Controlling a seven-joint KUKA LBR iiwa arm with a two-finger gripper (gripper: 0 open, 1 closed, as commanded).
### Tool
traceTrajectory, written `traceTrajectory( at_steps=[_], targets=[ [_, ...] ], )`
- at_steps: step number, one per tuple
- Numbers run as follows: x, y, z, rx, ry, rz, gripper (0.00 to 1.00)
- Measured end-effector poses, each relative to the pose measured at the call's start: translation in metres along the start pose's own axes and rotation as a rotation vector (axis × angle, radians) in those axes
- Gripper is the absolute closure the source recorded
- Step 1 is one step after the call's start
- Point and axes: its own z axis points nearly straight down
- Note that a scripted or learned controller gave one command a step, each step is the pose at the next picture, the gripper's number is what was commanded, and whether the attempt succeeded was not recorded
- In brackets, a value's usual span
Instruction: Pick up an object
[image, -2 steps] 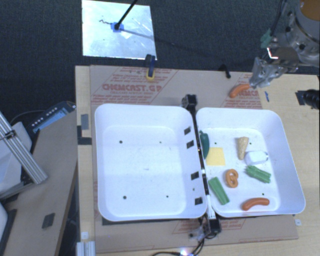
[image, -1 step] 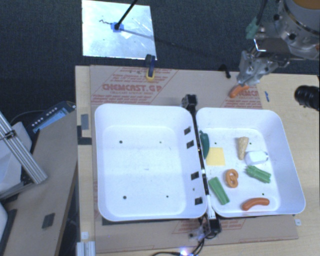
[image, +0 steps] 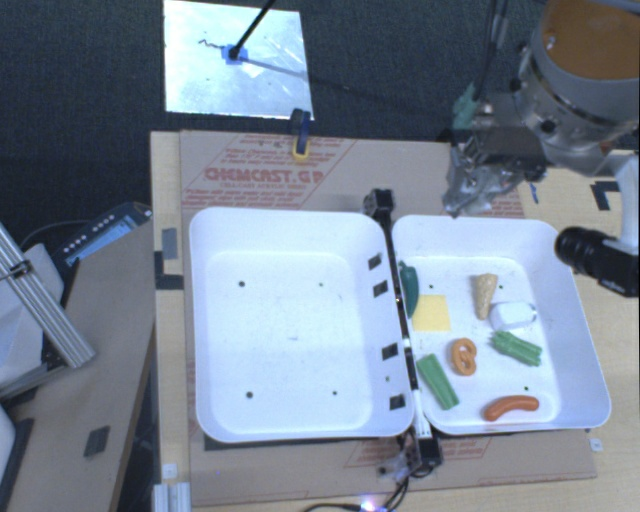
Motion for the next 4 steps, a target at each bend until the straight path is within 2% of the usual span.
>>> traceTrajectory(
  at_steps=[2, 3, 4],
  targets=[
    [0.133, 0.003, 0.001, 0.000, 0.000, -0.002, 1.00],
    [0.047, 0.021, 0.051, 0.004, -0.005, 0.017, 1.00],
    [0.118, 0.013, 0.005, -0.004, 0.002, -0.001, 1.00]
  ],
)
